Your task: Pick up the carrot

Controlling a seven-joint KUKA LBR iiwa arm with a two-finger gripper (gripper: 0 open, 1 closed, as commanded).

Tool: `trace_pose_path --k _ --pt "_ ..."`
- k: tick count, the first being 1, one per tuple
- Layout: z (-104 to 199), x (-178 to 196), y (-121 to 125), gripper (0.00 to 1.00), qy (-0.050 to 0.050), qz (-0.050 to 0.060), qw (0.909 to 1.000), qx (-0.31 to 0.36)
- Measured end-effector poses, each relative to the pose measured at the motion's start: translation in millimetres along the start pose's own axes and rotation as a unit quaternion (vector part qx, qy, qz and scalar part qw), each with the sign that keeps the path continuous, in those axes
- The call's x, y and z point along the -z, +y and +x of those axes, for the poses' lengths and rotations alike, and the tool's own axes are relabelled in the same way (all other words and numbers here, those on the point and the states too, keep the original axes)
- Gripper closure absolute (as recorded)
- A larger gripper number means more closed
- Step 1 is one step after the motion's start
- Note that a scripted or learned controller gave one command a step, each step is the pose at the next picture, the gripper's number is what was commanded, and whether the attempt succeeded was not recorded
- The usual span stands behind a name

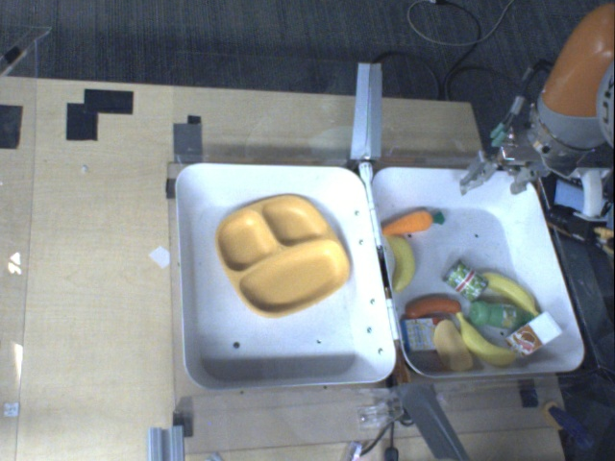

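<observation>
Camera view: carrot [409, 223] nr bin divider, pincer [499, 174] apart.

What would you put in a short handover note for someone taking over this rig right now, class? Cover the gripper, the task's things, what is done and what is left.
Gripper: open, holding nothing, above the far right corner of the right bin.
Carrot: lying in the right bin near the divider, at the far end, apart from the gripper, just above a banana.
Left bin: holds a yellow sectioned tray.
Done: nothing yet; carrot not grasped.
Left: move to the carrot, close on it, lift.
</observation>
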State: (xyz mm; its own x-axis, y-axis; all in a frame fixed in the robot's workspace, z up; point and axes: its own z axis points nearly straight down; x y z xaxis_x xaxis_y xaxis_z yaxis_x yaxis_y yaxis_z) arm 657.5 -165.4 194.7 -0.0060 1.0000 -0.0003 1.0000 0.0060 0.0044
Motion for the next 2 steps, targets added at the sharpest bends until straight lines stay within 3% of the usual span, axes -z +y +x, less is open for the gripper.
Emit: trace_pose_path --k 1,2 --pt "57 -107 14 0.00 0.000 -0.001 0.9955 0.094" --pt "77 -106 -4 0.00 0.000 -0.003 0.9844 0.176"
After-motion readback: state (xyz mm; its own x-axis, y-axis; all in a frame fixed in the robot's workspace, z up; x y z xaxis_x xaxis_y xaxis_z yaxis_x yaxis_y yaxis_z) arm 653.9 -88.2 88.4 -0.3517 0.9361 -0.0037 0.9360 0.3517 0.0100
